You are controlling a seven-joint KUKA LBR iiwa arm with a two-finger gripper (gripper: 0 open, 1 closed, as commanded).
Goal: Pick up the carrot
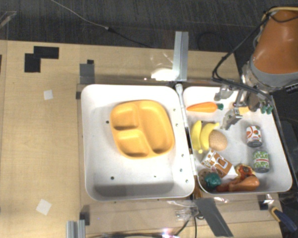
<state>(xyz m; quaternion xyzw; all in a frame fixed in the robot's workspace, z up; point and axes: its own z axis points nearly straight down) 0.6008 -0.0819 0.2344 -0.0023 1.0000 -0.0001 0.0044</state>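
Observation:
The carrot (pixel 203 107) is orange with a green stub at its right end. It lies flat in the upper-left corner of the right bin (pixel 280 152), pointing left toward the divider. My gripper (pixel 232 116) hangs over the upper middle of that bin, just right of the carrot's green end and slightly nearer the camera. Nothing shows in its grasp, and the carrot rests on the bin floor apart from it. The grey arm with its orange band (pixel 280 33) comes in from the upper right.
Below the carrot lie two bananas (pixel 202 135) and a tan round item (pixel 218 141). Two small cans (pixel 254 136) stand at the right, and a printed box (pixel 216 162) and other toy foods sit along the front. The left bin (pixel 94 172) holds a yellow divided plate (pixel 139 128).

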